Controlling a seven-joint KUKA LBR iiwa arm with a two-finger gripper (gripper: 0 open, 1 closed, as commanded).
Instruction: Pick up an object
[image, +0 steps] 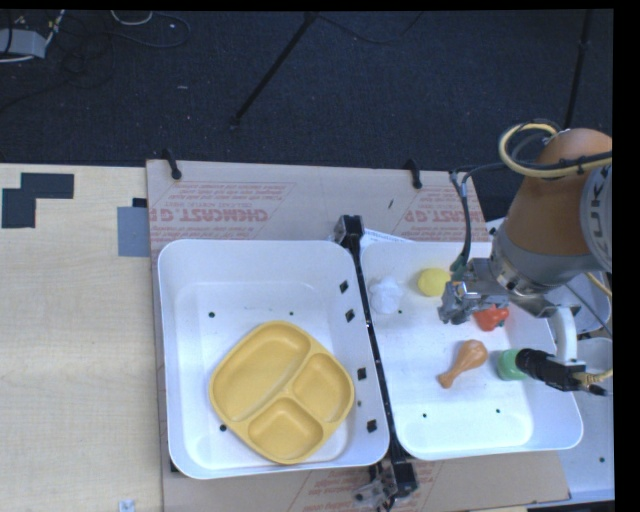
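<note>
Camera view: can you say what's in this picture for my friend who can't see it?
A robot arm's pincer hangs over the right bin, near a yellow ball, a red toy and a toy drumstick. The left bin holds a yellow divided plate.

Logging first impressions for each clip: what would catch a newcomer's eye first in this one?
Probably the yellow divided plate, which takes up much of the left bin. Next, the grey and orange arm reaching in from the right, its gripper low over the right bin among small toys: a yellow ball, a red piece and a tan drumstick.
</note>
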